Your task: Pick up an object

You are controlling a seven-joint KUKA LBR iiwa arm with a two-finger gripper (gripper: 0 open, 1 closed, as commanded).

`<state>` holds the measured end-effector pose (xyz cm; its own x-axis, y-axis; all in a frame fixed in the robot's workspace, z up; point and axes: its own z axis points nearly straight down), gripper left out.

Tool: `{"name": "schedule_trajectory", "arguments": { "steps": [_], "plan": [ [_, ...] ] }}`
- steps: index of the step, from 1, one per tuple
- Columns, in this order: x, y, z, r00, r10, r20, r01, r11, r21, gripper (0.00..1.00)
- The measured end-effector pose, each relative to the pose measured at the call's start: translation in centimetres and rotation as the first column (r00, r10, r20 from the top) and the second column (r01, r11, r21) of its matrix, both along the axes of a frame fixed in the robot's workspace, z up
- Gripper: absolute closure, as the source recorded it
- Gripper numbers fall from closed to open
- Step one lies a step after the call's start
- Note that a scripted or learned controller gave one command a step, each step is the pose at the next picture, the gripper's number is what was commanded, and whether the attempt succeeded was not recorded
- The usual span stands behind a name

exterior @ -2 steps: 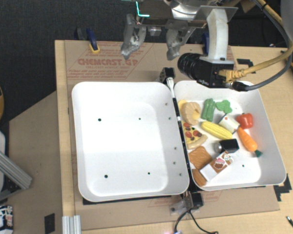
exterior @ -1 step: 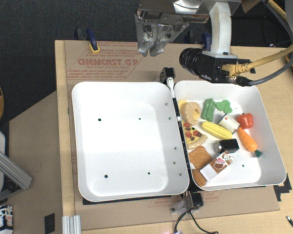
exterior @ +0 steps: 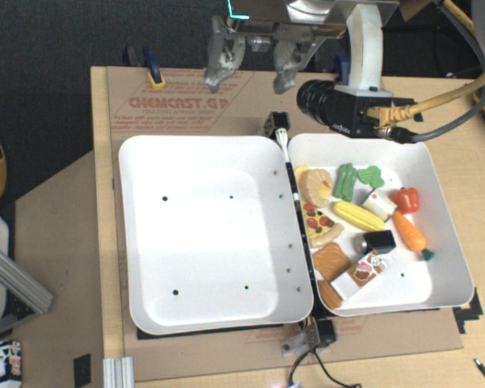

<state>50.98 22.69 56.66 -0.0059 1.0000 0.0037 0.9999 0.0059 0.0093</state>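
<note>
My gripper hangs high at the top of the view, above the back edge of the bench, its two grey fingers spread apart with nothing between them. The right bin holds several toy foods: a yellow corn cob, an orange carrot, a red pepper, green pieces, a bread roll, a pizza slice, a brown toast, a black block and a small printed box.
The left bin is a plain white tray with small dark dots. A black cylinder and hoses on the arm hang over the right bin's back edge. A blue and yellow clamp sits at the cardboard's back left.
</note>
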Motion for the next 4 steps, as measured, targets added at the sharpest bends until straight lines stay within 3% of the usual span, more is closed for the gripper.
{"name": "schedule_trajectory", "arguments": {
  "steps": [1, 2, 3, 4],
  "plan": [
    [0.0, 0.1, 1.1, 1.000, 0.001, 0.005, -0.001, 1.000, 0.002, 1.00],
    [-3.0, -0.5, -13.9, 1.000, -0.007, -0.027, 0.007, 1.000, -0.012, 1.00],
    [2.7, -0.3, -2.5, 1.000, -0.008, 0.006, 0.008, 1.000, 0.002, 1.00],
    [2.5, -0.3, -3.1, 1.000, -0.007, -0.009, 0.007, 1.000, -0.003, 0.00]
  ]
}}
